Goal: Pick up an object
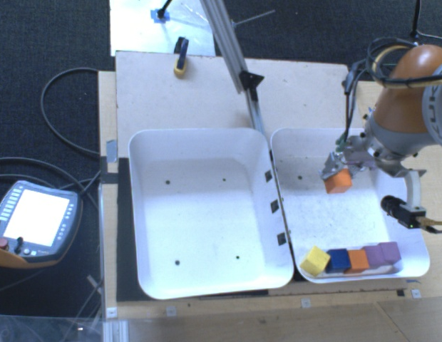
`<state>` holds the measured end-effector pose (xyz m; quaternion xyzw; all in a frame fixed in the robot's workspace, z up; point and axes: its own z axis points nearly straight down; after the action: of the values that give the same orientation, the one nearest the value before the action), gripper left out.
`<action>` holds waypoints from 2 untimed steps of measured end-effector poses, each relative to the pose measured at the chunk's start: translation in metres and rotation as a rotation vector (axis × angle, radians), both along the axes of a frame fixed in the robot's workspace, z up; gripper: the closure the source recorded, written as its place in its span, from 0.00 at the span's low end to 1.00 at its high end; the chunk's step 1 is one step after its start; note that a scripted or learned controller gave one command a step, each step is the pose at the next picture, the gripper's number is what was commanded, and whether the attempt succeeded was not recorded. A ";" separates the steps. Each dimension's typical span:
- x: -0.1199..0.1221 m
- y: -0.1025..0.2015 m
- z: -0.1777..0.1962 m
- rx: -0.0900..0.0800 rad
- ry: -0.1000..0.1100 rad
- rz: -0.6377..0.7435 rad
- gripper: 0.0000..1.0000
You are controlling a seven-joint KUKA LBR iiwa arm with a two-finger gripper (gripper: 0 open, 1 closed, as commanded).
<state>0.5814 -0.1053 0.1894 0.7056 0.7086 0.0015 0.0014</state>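
A pale wooden bench [207,91] is sitting on dark carpet, seen from above at a slant. Two shallow white bins are lying side by side on it. The left bin [207,212] is showing a bare white floor with a few small dark dots. The right bin [306,212] is holding a row of small blocks along its near edge: a yellow block [314,260], a blue block [339,259], an orange block in the row [358,260] and a purple block [383,254], each touching the next. A slanted metal pole [232,45] is crossing the bench from the top toward the seam between the bins. A small yellow and black clamp [181,55] is lying near the bench's far edge. A handheld control pendant [32,221] with a lit screen is resting on the carpet to the left, with black cables looping around it.

The grey arm with its orange band [413,73] is reaching in from the right, over the right bin. Its gripper [336,173] is pointing down over the bin's far half, and the fingers appear to be closed on an orange cube [339,182], though the contact is hard to make out at this size. The cube is looking tilted, bright orange, and well apart from the row of blocks; whether it is touching the bin floor cannot be told.
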 end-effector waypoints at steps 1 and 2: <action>-0.008 0.075 0.001 0.004 0.004 0.009 1.00; -0.061 0.150 0.000 0.004 0.008 0.009 1.00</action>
<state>0.5206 0.0450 0.1895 0.7025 0.7116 0.0004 -0.0027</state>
